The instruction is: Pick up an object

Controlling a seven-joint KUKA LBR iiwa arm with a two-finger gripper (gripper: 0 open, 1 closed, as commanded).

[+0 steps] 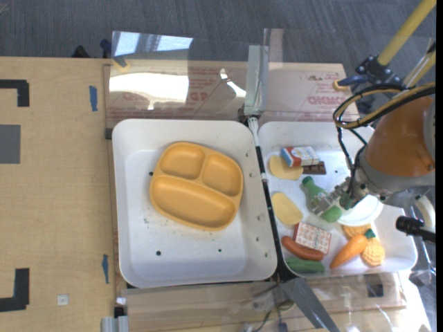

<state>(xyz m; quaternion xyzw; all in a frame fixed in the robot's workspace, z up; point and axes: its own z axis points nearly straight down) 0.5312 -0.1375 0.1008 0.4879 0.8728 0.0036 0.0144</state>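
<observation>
From the camera above the bench, two white bins sat side by side. The left bin (131,206) held a yellow divided plate (197,184) lying flat near its middle, tilted a little against the bin's edges.

The right bin (408,254) held a crowd of toy food. Near its far side lay a small red, white and blue carton (300,155) with a dark brown bar (315,167) touching it, and a pale yellow round slice (280,168) just beside them. A second yellow slice (286,208) lay nearer the middle. Along the near side were a red sausage (302,248) with a green pod (304,265) just beside it, a patterned square packet (312,238), a carrot (348,250) and an orange corn cob (374,254). A white dish (360,213) rested under the arm.

The arm (398,151) reached in from the right, and its gripper (332,200) was low over the middle of the right bin, on a green bottle (315,194). Whether it was clenched on the bottle or released could not be told.
</observation>
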